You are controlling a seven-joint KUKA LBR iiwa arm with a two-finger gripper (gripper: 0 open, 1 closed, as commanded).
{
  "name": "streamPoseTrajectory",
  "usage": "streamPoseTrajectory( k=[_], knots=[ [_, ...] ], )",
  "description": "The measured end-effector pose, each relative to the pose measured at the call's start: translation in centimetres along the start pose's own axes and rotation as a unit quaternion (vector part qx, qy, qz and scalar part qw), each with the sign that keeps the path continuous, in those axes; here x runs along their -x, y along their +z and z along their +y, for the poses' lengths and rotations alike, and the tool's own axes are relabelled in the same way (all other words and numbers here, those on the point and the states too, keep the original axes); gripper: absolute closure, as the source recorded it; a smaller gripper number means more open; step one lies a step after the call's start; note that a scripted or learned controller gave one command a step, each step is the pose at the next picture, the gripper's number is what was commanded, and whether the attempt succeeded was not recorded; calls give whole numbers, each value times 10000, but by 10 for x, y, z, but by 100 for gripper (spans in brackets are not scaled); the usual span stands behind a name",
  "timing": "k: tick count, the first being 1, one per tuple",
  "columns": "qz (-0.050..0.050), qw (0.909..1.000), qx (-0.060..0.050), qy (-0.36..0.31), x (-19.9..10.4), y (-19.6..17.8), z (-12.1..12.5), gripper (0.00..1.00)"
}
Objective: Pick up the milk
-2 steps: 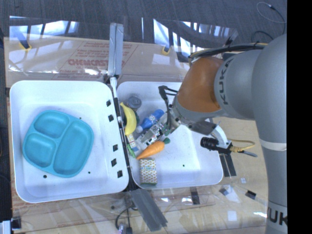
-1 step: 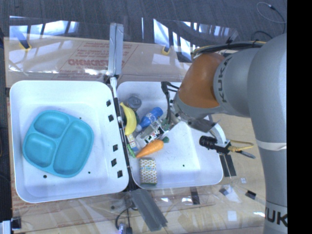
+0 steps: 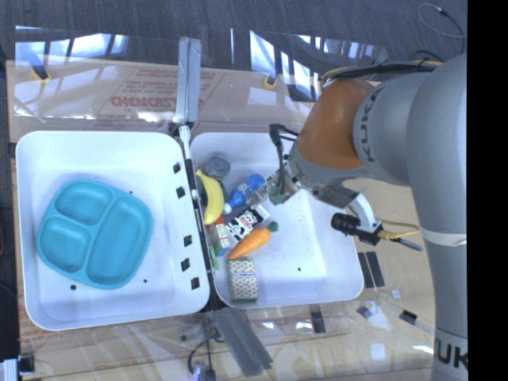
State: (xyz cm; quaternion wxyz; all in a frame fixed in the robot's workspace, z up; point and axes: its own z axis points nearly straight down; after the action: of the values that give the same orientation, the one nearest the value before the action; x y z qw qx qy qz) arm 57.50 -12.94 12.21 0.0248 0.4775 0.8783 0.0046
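The milk (image 3: 239, 226) is a small carton with black and white patches. It lies in the right bin (image 3: 317, 252), between a yellow banana (image 3: 210, 198) and an orange carrot (image 3: 249, 244). My gripper (image 3: 272, 192) hangs low over the bin, just up and to the right of the milk, beside a blue bottle (image 3: 245, 192). Nothing shows between its fingers. The grey arm with its orange band (image 3: 337, 125) hides the bin's back right part.
A grey can (image 3: 218, 166) stands at the right bin's back left, and a patterned box (image 3: 244, 279) lies near its front edge. The left bin (image 3: 48, 292) holds a blue divided plate (image 3: 95, 232). A black divider (image 3: 189, 213) separates the bins.
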Motion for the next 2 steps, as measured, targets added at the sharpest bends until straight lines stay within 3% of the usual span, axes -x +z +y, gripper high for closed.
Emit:
streamPoseTrajectory(
  k=[1, 2],
  knots=[
    [214, 9982, -157, -533, -88, -75, -52, 100],
    [249, 9524, -102, -3037, -120, -75, -35, 100]
  ],
)
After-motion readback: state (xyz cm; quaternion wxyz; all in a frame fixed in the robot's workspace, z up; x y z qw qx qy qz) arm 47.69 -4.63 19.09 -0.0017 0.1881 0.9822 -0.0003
